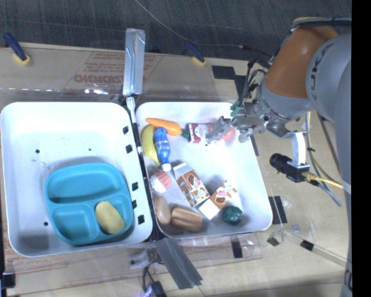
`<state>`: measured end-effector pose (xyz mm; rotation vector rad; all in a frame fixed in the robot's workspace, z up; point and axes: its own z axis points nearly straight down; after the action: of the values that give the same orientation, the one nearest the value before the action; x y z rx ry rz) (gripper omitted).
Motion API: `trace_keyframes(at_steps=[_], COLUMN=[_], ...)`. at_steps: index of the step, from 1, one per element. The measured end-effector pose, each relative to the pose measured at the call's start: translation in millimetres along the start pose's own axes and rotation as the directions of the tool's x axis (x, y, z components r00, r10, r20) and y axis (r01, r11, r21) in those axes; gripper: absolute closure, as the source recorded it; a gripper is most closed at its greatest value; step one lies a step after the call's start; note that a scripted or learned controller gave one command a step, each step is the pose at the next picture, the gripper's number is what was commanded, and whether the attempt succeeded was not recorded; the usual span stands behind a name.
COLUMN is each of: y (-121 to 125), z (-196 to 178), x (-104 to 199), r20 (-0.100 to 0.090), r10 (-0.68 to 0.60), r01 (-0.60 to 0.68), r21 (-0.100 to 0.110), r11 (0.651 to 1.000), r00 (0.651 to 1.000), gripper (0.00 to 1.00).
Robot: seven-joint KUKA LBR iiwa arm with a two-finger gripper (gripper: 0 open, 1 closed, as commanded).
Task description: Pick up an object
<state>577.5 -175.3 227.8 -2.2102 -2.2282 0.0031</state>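
We judge the main risk here to be a weak or glancing hold. The claw sits low in the right bin, toward its two o'clock corner, just beside a small pink-and-white carton and a reddish item that we cannot identify. The carton lies flat and close to the bin's far wall, so fingers coming down at an angle could push it along the floor instead of pinching it. A lift from there could come up with nothing. The orange carrot lies at nine o'clock from the carton and near it, so a nudge could crowd the two together.

As for the claw itself, the metal parts blur together over the reddish item, and we cannot tell whether it is released or clenched, nor whether anything sits in it. It looks to be touching or nearly touching the carton's right end, though we cannot say which.

The other candidates crowd the bin's left and near parts: a yellow banana, a blue bottle, a brown-and-white carton and a dark green piece. The left bin holds a blue tray carrying a yellowish lump.
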Motion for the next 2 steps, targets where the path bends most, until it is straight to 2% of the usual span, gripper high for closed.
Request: trace_keyframes(at_steps=[1,2], y=[15.4,79.8], z=[45.2,98.8], x=[12.7,36.6], r20=[-0.002,0.001], r10=[-0.078,-0.307], r01=[0.078,0.307], r21=[0.002,-0.001], r11=[0.997,0.952], r00=[0.997,0.952], gripper=[0.0,0.0])
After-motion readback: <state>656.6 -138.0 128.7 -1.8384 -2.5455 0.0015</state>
